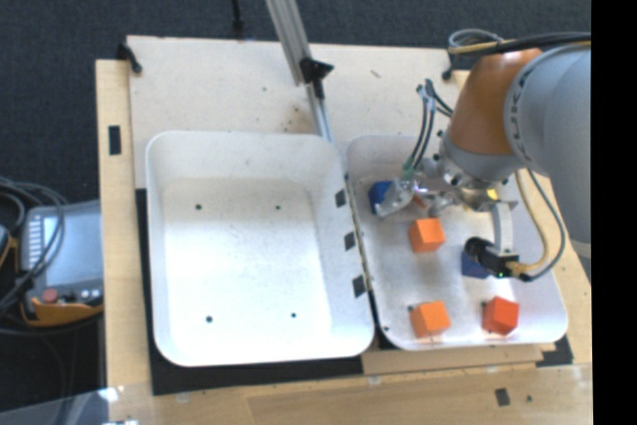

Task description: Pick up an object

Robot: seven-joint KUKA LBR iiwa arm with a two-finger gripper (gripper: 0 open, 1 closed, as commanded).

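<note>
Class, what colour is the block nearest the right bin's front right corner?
Red-orange, seen in the camera view: the block.

We see four small blocks lying in the right bin [557, 323]. An orange cube [428, 234] sits near the bin's middle. A second orange cube [431, 318] rests by the bin's front rim. A red-orange block [501, 316] lies toward the front right corner. A blue block [379, 196] sits near the left wall, partly hidden.
</note>
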